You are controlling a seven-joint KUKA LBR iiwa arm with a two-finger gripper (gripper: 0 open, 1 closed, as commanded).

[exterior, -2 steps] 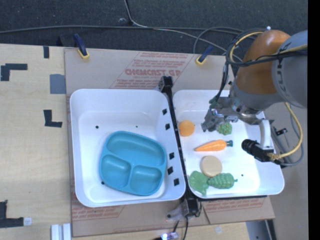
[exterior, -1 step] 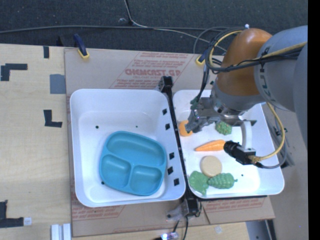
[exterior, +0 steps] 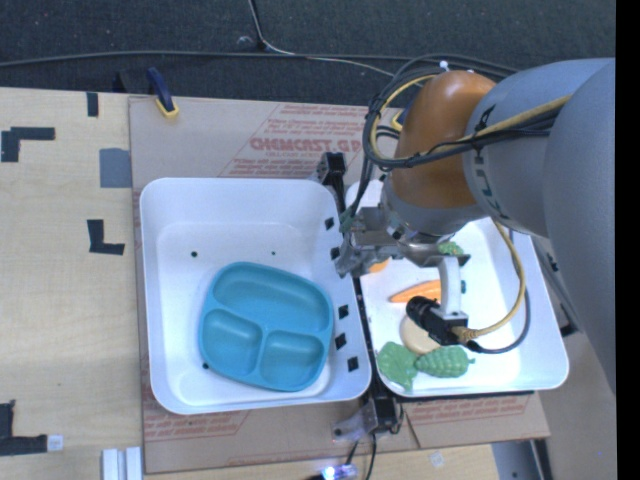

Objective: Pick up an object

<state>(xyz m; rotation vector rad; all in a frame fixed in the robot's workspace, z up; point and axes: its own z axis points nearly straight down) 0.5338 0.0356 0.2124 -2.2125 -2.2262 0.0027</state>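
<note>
My gripper [exterior: 368,253] hangs low over the left side of the right bin [exterior: 545,363], close to the wall between the two bins. The orange-banded wrist hides most of its fingers. An orange carrot-like piece [exterior: 414,291] lies just right of it. Nearer the front sit a round tan piece [exterior: 414,334], a light green leafy toy [exterior: 395,364] and a darker green bumpy toy [exterior: 442,362]. A small orange bit [exterior: 377,264] shows right by the gripper; whether it is touched I cannot tell.
The left bin [exterior: 160,218] holds a blue divided plate [exterior: 265,325]. Black clips [exterior: 345,313] sit along the shared wall. A black cable [exterior: 490,338] loops over the right bin. Cardboard [exterior: 270,143] lies under both bins.
</note>
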